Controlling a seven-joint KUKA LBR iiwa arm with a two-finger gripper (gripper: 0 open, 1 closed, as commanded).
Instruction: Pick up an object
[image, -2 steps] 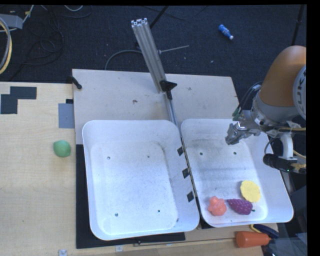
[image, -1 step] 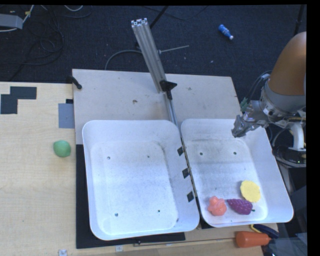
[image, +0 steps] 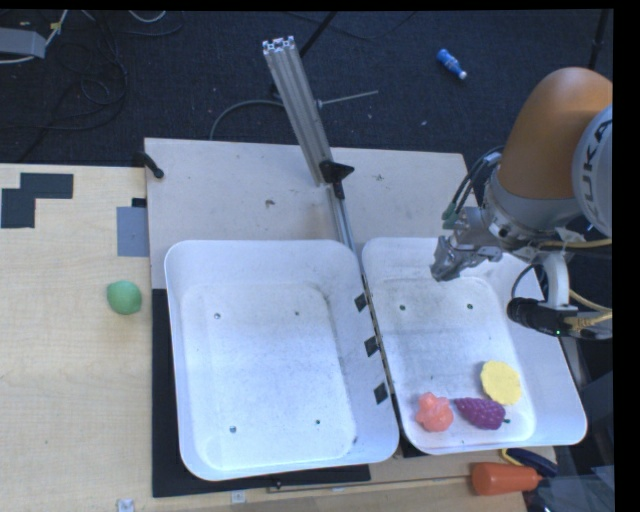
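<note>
A: What's there to pick, and where?

B: Three small things in the right bin (image: 560, 415), bunched at its 5 o'clock corner. A yellow roundish lump (image: 500, 381), a purple knobbly piece (image: 481, 412) just beside it at its 7 o'clock, and an orange-pink lump (image: 434, 412) at the purple one's 9 o'clock, close, maybe touching.

A: Pincer?

B: The pincer (image: 447, 264) is dark grey, over the same bin's 11 o'clock area, well apart from all three. Nothing betw. its tips. Spread or pressed together, can't tell at this res.

A: Arm pose?

B: The arm (image: 555, 140) comes in from 3 o'clock, orange band up top, wrist angled down twd the bin floor.

A: Anything else?

B: The left bin (image: 185, 265) sits alongside. A green ball (image: 124, 297) lies on the tabletop (image: 60, 380) at 9 o'clock of that bin. An orange item (image: 505, 478) lies off the right bin's 6 o'clock edge.
</note>
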